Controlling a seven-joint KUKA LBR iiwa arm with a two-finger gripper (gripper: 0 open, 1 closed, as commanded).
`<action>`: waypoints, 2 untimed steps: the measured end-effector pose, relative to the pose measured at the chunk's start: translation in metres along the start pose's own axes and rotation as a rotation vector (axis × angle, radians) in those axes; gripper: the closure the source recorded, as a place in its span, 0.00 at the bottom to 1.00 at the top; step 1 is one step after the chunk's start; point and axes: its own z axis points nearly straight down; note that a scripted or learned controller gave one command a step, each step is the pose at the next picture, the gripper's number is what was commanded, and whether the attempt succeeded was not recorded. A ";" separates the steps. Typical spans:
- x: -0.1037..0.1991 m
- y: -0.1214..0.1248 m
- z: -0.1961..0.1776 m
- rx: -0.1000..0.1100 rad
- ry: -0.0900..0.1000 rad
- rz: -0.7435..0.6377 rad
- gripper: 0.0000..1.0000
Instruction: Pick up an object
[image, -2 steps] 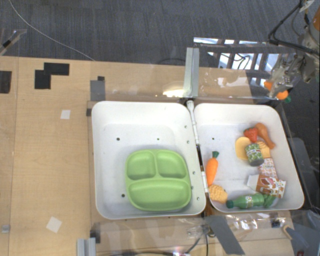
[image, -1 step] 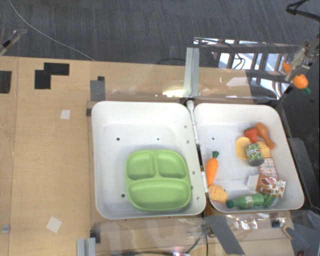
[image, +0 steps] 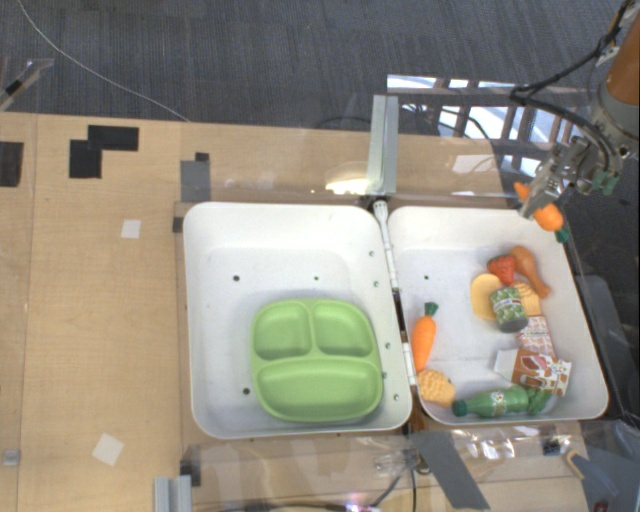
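While the fingers sit clamped on a small orange round toy above the far right corner of the right white plastic bin, a slow, steady lift should keep that slight hold from slipping.

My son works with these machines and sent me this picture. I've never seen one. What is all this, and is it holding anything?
The single camera looks down at a slant on a bench with two shallow white bins. The left bin holds a green divided plate. The right bin holds toy food: a carrot, a corn piece, a green bottle, a small carton, a can and a few more. The robot arm reaches in at top right; its grasping part, the tool, hangs over the right bin's far corner. A small orange item sits at its tip, seemingly lifted, though I can't confirm the grip.
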 end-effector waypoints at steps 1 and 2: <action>0.079 0.022 0.038 -0.003 -0.005 0.248 1.00; 0.052 0.077 0.011 -0.006 -0.010 0.392 1.00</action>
